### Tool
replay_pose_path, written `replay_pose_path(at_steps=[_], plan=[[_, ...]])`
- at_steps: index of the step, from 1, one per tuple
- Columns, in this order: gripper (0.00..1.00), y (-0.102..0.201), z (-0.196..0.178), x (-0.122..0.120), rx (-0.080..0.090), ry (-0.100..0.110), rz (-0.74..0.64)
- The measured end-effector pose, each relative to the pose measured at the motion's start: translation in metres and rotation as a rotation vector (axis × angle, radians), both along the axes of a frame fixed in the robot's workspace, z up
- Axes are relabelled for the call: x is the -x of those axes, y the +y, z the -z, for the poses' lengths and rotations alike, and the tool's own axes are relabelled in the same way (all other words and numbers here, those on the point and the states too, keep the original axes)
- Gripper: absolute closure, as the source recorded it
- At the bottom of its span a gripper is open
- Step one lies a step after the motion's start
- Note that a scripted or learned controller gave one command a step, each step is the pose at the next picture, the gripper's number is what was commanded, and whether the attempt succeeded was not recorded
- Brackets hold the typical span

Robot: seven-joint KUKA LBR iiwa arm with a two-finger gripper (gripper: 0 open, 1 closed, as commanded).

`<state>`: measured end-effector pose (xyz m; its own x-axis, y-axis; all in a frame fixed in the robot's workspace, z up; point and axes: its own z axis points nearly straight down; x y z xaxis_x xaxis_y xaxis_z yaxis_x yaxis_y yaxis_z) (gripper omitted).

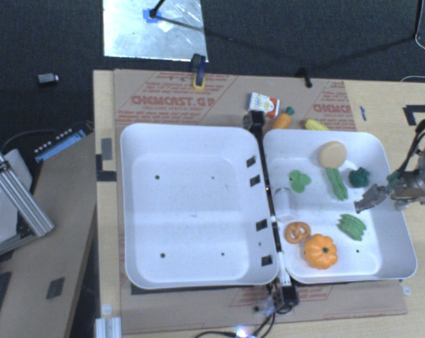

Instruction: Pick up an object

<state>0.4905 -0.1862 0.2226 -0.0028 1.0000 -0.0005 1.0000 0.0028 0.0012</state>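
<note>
1. Checking camera view, we saw the gripper (pixel 367 200) over the right bin (pixel 399 263), nothing visibly held; whether it was apart or together we couldn't tell.
2. Nearest target was the green pod (pixel 352 225) just below; we'd descend centred, clear of the pumpkin (pixel 320 251).

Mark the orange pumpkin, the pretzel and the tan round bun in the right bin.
orange pumpkin (pixel 321 251), camera view, centre of its body.
pretzel (pixel 297 232), camera view, its middle.
tan round bun (pixel 332 154), camera view, top face.

Two white bins (pixel 191 136); the right bin (pixel 392 217) holds seven toy foods (pixel 320 251).
</note>
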Motion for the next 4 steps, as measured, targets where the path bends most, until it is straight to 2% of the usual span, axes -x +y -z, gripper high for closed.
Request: replay_pose_path(at_steps=[1, 2, 3, 4], plan=[[1.00, 0.000, -0.011, -0.001, 0.001, -0.003, -0.003], [1.00, 0.027, 0.139, -0.066, -0.005, 0.010, -0.005], [1.00, 0.060, -0.020, -0.102, 0.002, -0.017, -0.007], [1.00, 0.077, 0.057, -0.145, 0.000, -0.001, -0.004]])
